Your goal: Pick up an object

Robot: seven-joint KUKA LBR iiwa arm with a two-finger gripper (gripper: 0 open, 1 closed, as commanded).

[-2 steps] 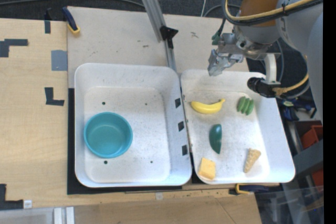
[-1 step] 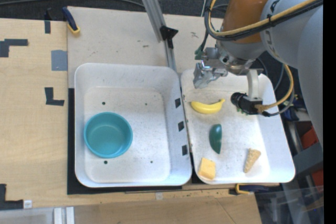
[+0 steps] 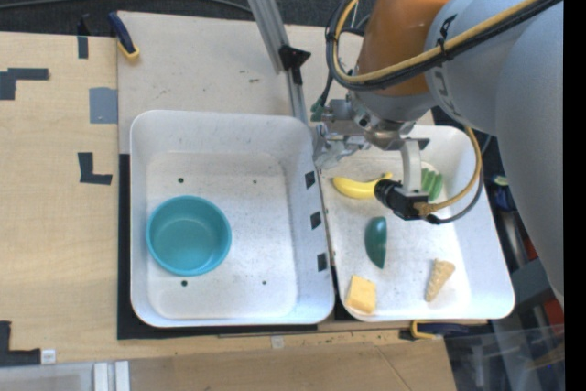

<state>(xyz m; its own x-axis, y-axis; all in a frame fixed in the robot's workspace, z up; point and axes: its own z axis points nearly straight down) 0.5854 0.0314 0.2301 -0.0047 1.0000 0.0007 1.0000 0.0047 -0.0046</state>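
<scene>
1. At the near edge of the right-hand bin, a yellow cheese-like wedge and a tan cone-shaped toy are seen lying well apart, both on the white floor.

2. A little farther in, a dark green leaf-shaped piece is shown flat on the bin floor, between the wedge and the banana.

3. In the left-hand bin, a teal bowl is seen upright toward the near left corner.

4. The toy banana, judged the likeliest object to be picked, is shown lying across the far-left part of the right bin, just below the claw. It is judged light, rigid and smooth plastic, apt to slip or roll; a grip across its thick middle, square to its curve, would be favoured.

5. A green-and-white object is glimpsed just right of the banana, partly hidden by a black fitting on the cable.

6. The claw is seen lowered over the divider side of the right bin, close above the banana's left end. Whether it is spread or pressed together cannot be told; nothing is seen pinched.

7. Beyond, the pale surface is seen.
</scene>
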